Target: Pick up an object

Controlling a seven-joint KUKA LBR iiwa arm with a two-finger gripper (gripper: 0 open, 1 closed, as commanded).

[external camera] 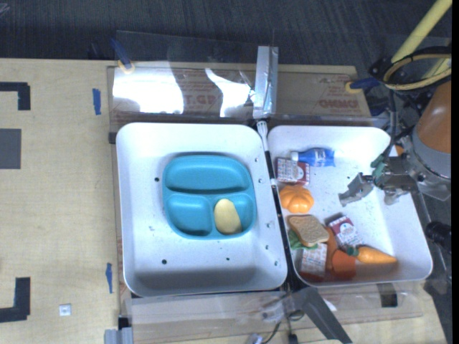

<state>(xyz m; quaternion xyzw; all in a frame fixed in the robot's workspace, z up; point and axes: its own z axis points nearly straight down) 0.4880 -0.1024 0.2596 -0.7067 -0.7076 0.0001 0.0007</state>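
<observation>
My gripper (pixel 371 192) hangs over the right part of the right bin (pixel 409 224), its fingers spread and nothing between them. Left of it, along the bin's left side, lie a small bottle with a blue cap (pixel 313 157), a red and white packet (pixel 290 170), an orange fruit (pixel 296 198) and a slice of brown bread (pixel 309 229). Near the bin's front lie a second red packet (pixel 342 229), a carrot (pixel 374 256), a red item (pixel 342 263) and a white packet (pixel 313 261). The gripper touches none of them.
The left bin (pixel 143 192) bears a blue divided tray (pixel 204 185) with a yellow oval item (pixel 227 216) in its lower right compartment. A clear plastic wall (pixel 186 84) stands behind the bins. Yellow hose and cables (pixel 419 49) hang at the upper right.
</observation>
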